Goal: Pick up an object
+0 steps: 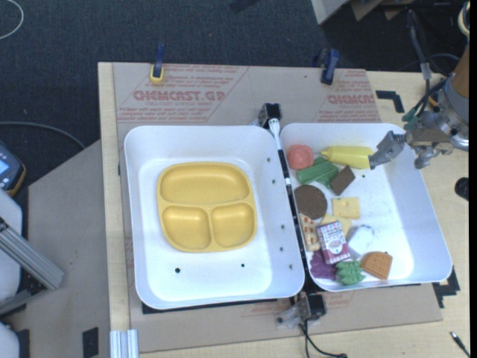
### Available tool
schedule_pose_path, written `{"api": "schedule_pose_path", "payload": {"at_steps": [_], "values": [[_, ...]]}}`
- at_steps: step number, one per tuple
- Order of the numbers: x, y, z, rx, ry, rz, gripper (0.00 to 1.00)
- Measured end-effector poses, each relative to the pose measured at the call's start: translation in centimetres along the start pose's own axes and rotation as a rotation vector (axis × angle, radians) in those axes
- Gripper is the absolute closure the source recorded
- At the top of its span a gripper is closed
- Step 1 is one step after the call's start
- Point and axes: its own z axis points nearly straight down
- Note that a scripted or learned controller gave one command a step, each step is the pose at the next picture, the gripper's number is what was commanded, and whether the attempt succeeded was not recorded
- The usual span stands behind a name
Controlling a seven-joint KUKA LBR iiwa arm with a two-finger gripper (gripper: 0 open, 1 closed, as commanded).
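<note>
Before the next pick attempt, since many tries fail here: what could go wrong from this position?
1. The toys lie packed along the right bin's left side; closing on the green piece could also catch the brown block touching it.
2. The tool hovers beside the yellow corn; a slanted descent may nudge it away rather than grip it.
3. The purple carton lies on other items, so it could slide when pressed.

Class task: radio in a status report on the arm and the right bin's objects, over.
Gripper above right bin's far right edge, holding nothing. Toy foods piled along bin's left side; yellow banana nearest. Path unobstructed.
</note>
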Motion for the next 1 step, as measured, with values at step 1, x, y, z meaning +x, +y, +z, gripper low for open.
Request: {"api": "schedule_pose_path", "payload": {"at_steps": [1], "values": [[0.02,0.18,-0.57,-0.011,-0.002,-0.002,0.0]]}}
